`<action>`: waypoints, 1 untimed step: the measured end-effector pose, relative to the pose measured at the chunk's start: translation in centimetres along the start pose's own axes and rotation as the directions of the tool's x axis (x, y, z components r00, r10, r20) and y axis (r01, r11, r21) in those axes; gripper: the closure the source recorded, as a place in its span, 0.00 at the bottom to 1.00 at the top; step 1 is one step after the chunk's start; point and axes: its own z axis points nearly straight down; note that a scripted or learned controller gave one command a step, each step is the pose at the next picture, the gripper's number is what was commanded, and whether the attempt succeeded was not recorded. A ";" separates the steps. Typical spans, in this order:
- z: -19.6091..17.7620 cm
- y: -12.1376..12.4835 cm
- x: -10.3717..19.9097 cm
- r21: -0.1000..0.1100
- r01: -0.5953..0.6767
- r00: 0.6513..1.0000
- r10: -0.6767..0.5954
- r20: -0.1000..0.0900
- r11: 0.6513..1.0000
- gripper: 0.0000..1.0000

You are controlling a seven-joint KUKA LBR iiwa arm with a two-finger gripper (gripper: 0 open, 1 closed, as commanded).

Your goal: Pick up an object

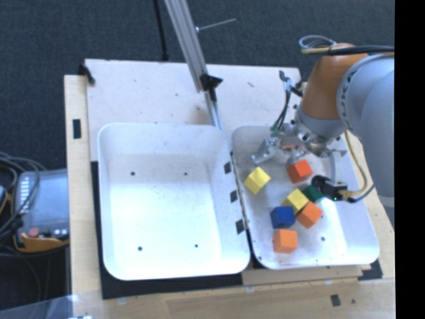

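Right bin [358,244] holding small hard-edged blocks: two yellow, three orange, one blue [282,216], one green. They look light, rigid and smooth; opposite flat faces suit a grip. The lone yellow block [257,179] offers clearest access. Gripper [282,148] hangs above; whether the jaws are open cannot be told.

The arm [345,98] hides the right bin's [358,244] far corner, and a green block [313,193] sits half-hidden behind the yellow block [297,199].

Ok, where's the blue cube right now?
The blue cube lies in the right bin, between a yellow cube above and an orange cube below.
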 end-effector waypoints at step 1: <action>-1.4 0.2 -0.1 -0.008 -0.005 1.000 0.005 0.000 1.000 1.00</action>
